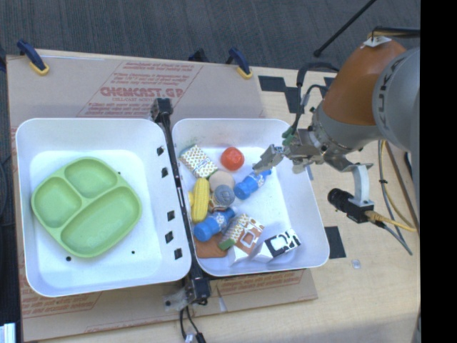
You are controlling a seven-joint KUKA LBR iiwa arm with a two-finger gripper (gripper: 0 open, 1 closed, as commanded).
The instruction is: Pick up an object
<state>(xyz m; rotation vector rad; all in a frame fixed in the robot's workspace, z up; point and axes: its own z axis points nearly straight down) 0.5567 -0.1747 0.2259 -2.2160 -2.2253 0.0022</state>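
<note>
the gripper [270,158] hangs over the right bin [303,213], toward its 2 o'clock corner, with the grey arm [371,98] reaching in from 3 o'clock. whether its jaws are spread or pressed together cannot be told at this angle, and nothing is seen pinched between them. just at 7 o'clock of the fingertips lies a small blue bottle [248,186]. at 9 o'clock of the gripper sits a red ball [231,158], and further that way a checked packet [198,161]. a yellow corn cob [201,198] lies near the bin's 9 o'clock wall, a blue piece [209,228] below it, a patterned carton [245,234] and a black-and-white block [283,244] toward 5 o'clock. the left bin [43,270] carries a green divided plate [86,206].
</note>
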